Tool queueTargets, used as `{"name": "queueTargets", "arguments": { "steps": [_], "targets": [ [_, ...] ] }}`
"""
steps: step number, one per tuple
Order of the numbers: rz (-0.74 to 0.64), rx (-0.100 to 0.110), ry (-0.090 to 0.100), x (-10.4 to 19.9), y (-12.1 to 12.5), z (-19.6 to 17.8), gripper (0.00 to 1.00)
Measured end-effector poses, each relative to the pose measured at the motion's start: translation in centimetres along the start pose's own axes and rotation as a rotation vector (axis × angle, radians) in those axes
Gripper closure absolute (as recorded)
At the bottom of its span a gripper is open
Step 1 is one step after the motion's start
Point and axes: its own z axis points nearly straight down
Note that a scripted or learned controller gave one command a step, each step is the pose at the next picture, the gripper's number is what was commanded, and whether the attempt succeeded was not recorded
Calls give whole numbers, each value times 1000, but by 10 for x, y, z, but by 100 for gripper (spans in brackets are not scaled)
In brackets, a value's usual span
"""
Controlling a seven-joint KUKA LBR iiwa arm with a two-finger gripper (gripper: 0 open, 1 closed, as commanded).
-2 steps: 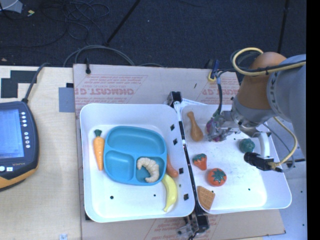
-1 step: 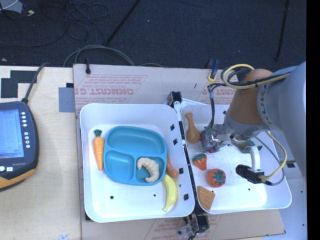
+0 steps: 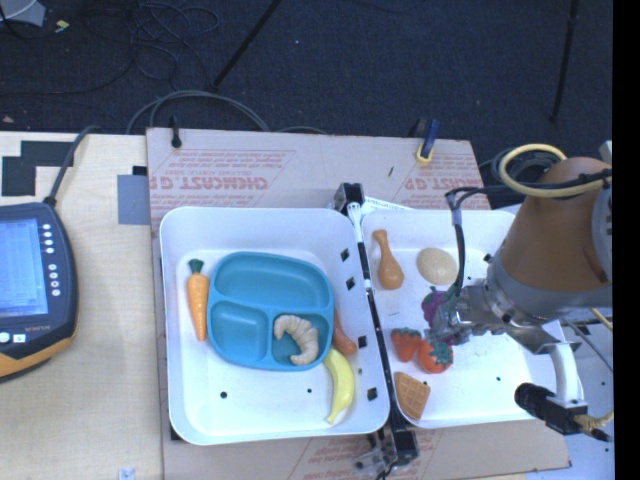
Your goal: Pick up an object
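Your gripper (image 3: 446, 320) hangs low in the right bin (image 3: 490, 408), just above the red tomato (image 3: 434, 357) and strawberry (image 3: 406, 344). You cannot tell how the gripper is set; the wrist hides it. A purple toy (image 3: 436, 302) lies just beside it. The waffle cone (image 3: 411, 393) lies near the front.

Grey arm (image 3: 560, 293), orange band (image 3: 556, 223), black cables (image 3: 459, 238)

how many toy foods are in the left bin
4: carrot left of the blue tray, shrimp in the tray, banana and sausage to its right.
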Motion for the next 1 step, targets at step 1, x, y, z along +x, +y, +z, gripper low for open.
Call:
{"name": "queueTargets", "arguments": {
  "steps": [1],
  "targets": [
    [-3,-12,-5,28,63,-92,100]
  ]
}}
